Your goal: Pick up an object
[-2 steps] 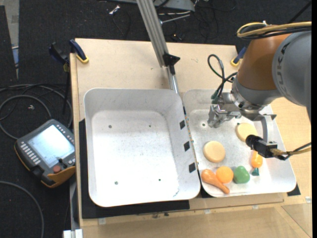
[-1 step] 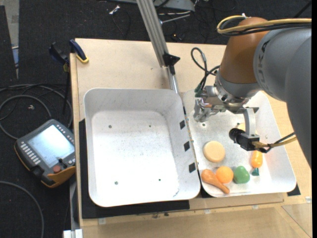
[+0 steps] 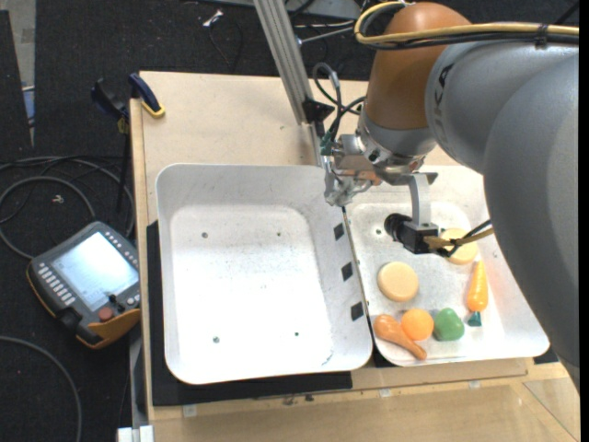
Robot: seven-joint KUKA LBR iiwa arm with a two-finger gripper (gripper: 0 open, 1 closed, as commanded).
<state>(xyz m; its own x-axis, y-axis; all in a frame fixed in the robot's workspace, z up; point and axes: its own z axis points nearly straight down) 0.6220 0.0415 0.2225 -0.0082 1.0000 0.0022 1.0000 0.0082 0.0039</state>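
My gripper (image 3: 341,191) hangs over the far end of the ridge between the two bins, at the right bin's (image 3: 515,339) far-left corner. In the right bin lie a cream round disc (image 3: 398,281), an orange ball (image 3: 417,323), a green piece (image 3: 448,325), an orange carrot (image 3: 476,288) and an orange gourd-shaped piece (image 3: 394,331). A pale yellow piece (image 3: 462,251) sits partly behind a yellow cable. All of these lie nearer the camera than the gripper, and nothing shows between its tips.
The left bin (image 3: 184,191) shows its speckled white floor. A slanted metal pole (image 3: 281,49) rises just behind the gripper. A blue and yellow clamp (image 3: 143,95) lies at the bench's far-left corner. A teach pendant (image 3: 87,284) rests off the bench to the left.
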